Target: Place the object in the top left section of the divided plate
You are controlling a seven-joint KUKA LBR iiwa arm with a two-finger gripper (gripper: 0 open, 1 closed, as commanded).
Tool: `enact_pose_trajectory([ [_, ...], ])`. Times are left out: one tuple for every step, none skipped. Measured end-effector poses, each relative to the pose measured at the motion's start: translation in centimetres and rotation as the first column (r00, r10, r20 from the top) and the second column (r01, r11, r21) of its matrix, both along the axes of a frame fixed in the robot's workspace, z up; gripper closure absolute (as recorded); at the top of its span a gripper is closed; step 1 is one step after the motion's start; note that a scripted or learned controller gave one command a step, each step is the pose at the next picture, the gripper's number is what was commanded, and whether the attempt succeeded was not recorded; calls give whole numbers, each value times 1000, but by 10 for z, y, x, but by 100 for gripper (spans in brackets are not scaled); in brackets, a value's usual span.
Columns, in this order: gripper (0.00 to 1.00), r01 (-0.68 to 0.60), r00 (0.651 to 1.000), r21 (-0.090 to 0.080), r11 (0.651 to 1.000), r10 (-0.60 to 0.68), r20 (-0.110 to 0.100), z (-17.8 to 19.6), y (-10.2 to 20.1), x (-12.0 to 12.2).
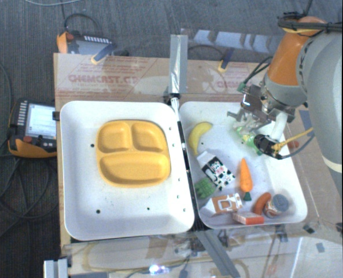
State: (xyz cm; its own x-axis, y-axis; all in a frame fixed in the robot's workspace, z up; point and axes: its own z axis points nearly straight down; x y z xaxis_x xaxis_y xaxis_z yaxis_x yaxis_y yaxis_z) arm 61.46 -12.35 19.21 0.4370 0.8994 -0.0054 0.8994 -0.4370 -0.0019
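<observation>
so the claw (247,129) is hanging over the right bin (295,181), can't tell what's going on at its tip. Yellow divided plate (133,153) sits in the left bin (73,184), nothing on it. Banana (199,134) and carrot (246,176) lie right of that plate

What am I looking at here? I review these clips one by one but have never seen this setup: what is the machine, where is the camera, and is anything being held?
One camera is fixed above a bench, looking down at a slant. The grey arm with an orange band is a robot reaching in from the right; its gripper is over the top of the right bin. Whether it holds anything cannot be told from here. That bin contains toy food and small items: a banana, a carrot, a black-and-white box, something green and a few more. The left bin holds a yellow divided plate with three sections, nothing in them yet. The goal is to put an object in its top left section.
</observation>
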Motion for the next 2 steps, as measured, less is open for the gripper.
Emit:
enact_pose_trajectory([
  [100,-90,996,-1,996,90,14,-102,-53,-36],
  [100,-288,958,2,958,288,0,-51,-93,-37],
])
